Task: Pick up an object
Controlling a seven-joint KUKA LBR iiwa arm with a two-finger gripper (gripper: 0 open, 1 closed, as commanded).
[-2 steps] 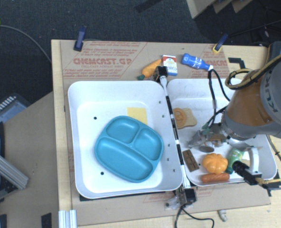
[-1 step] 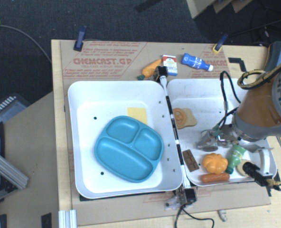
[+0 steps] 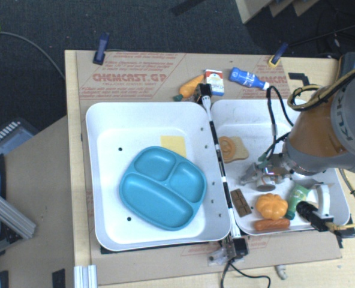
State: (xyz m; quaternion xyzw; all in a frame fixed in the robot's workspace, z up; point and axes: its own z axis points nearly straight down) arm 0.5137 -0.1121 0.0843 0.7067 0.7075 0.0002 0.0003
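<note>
Right bin point(image 3: 249, 114) was crowded; gripper point(image 3: 262, 177), finger state unclear, hovered at orange's point(image 3: 271, 205) 11 o'clock, risking a nudge.

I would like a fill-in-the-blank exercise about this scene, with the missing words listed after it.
1. The blue divided plate lies in the ____ bin.
2. The yellow cheese slice lies just ____ the plate in the picture.
3. The toy orange lies in the ____ bin, near the gripper.
4. The brown bread slice lies beside the ____ between the bins.

Missing words: left; above; right; divider
</note>
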